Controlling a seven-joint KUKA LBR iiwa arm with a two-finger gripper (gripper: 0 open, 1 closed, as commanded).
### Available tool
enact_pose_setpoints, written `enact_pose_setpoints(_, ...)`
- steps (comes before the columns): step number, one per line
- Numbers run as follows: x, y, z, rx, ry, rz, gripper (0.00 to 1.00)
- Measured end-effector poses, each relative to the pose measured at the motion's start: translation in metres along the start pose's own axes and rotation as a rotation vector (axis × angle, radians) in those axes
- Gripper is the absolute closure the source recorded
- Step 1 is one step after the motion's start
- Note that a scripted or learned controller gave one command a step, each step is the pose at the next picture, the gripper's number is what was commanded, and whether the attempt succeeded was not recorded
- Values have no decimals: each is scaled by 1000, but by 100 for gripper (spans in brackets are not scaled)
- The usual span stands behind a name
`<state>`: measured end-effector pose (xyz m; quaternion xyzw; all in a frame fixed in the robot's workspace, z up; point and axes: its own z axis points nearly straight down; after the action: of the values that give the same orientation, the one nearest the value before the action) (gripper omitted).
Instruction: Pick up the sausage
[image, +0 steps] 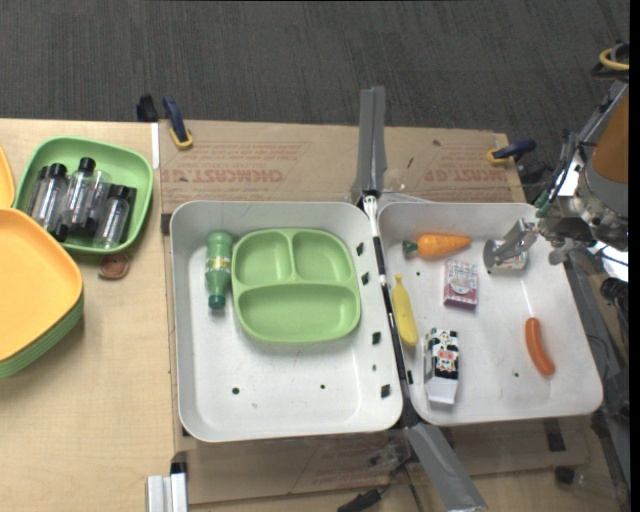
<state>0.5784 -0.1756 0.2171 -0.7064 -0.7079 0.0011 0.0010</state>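
The sausage (540, 346) is a short orange-red link lying on the floor of the right bin (500, 392), near its right wall. My gripper (507, 252) hangs over the upper right part of that bin, up and to the left of the sausage and well apart from it. It sits just right of a toy carrot (440, 243) and holds nothing that I can see.
The right bin also holds a pink packet (461, 283), a yellow banana (404, 312) along the left wall and a small milk carton (443, 364). The left bin has a green divided plate (296, 283) and a green bottle (218, 268).
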Motion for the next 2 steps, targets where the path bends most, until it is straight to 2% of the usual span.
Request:
enact_pose_setpoints(1, 31, 34, 65, 3, 0, 272, 0)
enact_pose_setpoints(2, 28, 39, 126, 0, 0, 51, 0)
